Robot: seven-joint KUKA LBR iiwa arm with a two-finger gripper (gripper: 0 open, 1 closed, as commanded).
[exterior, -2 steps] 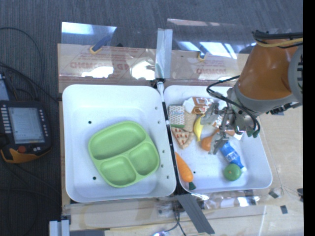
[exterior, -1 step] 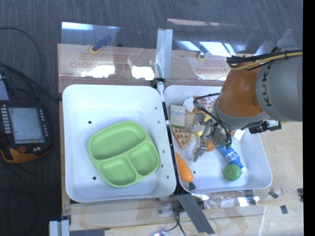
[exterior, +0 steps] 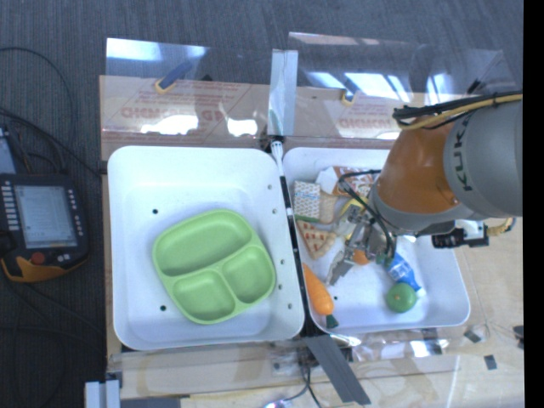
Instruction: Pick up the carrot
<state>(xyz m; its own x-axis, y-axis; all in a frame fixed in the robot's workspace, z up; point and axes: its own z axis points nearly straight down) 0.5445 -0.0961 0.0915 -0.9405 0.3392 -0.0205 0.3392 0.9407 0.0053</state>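
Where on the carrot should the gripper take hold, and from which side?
Grip the carrot across its thick orange middle, coming from above. It lies flat and slanted against the right bin's left wall, so the fingers should probably straddle it crosswise, clear of that wall.

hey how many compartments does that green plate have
3. The green plate in the left bin has one long compartment along its upper left, one at lower left and one at right.

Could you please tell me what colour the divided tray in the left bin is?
The divided tray is light green, seen in the camera view.
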